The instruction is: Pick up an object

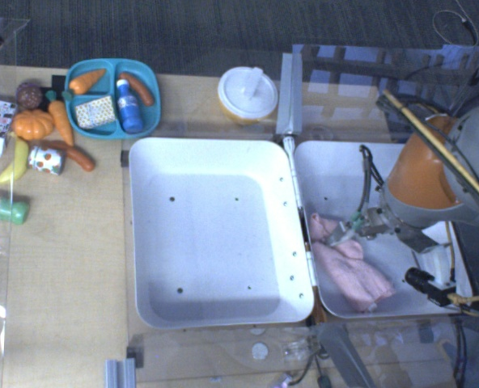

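Gripper [354,226] is down in the right bin [336,162], right at the pink cloth [349,269] below it; can't tell its state.

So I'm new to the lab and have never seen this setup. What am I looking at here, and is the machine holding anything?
One camera looks down at a slant on a bench. The grey shape with the orange band is a robot arm reaching in from the right. Its end effector sits low in the right bin, just above a soft pink object; whether it grips it cannot be told. The left bin sits beside it. Off to the left lie toy foods, a blue divided tray and a white lidded cup.
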Robot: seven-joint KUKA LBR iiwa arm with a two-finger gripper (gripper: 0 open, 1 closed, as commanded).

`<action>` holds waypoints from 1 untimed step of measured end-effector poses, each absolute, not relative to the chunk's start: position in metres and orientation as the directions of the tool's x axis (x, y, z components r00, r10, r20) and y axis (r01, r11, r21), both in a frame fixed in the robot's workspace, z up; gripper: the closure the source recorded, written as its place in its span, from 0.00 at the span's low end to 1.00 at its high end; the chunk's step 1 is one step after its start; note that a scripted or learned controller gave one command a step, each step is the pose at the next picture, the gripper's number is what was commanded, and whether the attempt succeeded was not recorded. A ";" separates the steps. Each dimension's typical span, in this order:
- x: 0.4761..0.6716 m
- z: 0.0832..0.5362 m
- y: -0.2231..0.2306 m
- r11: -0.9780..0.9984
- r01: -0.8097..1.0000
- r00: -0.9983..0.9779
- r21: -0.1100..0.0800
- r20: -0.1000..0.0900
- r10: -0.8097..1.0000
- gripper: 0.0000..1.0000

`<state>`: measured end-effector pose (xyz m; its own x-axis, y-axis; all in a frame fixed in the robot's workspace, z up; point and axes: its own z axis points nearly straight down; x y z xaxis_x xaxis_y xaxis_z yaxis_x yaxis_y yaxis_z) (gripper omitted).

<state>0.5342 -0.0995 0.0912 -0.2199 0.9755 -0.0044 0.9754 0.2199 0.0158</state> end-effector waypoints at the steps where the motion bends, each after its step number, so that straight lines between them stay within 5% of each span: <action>1: 0.537 0.103 -0.099 0.221 0.975 -0.221 0.023 -0.006 0.975 1.00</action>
